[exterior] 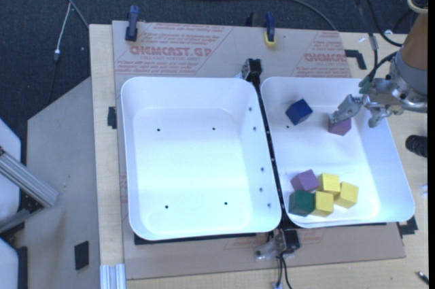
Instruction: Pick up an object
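My gripper hangs over the far part of the right bin, and its two fingers stand spread apart and open. A small mauve block lies just by the left finger, at its outer lower side and not between the fingers. Left of it rests a blue cube. In the near part of the bin a cluster sits together: a purple block, a green cube and three yellow cubes.
The left bin lies beside the right one, their rims meeting at the middle. A printed board lies under both, held by clamps at the far edge. Cables run across the dark floor behind.
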`<state>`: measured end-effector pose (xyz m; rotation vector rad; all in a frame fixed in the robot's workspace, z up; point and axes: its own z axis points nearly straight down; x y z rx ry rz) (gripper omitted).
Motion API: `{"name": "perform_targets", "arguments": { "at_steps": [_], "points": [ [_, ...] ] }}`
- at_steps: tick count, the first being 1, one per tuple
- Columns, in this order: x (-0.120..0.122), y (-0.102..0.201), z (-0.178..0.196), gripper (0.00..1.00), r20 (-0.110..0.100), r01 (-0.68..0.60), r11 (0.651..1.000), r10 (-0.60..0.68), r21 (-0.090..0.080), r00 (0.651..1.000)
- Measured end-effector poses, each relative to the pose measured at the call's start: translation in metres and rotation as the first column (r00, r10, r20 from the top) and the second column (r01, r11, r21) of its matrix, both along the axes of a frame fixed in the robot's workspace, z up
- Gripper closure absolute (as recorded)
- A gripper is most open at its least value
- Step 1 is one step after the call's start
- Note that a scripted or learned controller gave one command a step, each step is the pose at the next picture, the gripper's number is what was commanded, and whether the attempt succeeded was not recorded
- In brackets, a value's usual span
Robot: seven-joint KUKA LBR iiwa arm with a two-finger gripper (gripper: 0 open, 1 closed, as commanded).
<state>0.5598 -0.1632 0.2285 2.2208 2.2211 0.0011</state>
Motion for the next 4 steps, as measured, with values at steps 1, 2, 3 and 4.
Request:
{"name": "perform_targets", "arguments": {
  "at_steps": [1,2,3,4],
  "points": [
    [0.052,-0.007,-0.125,0.00,-0.002,-0.001,1.000,0.001,-0.001,1.000],
    [0.104,0.044,-0.141,0.00,0.000,-0.005,1.000,0.005,0.001,1.000],
    [0.103,0.041,-0.129,1.00,0.001,-0.001,1.000,0.001,0.000,1.000],
    [0.104,0.114,-0.035,1.00,0.008,-0.006,1.000,0.006,0.001,1.000]
  ]
}}
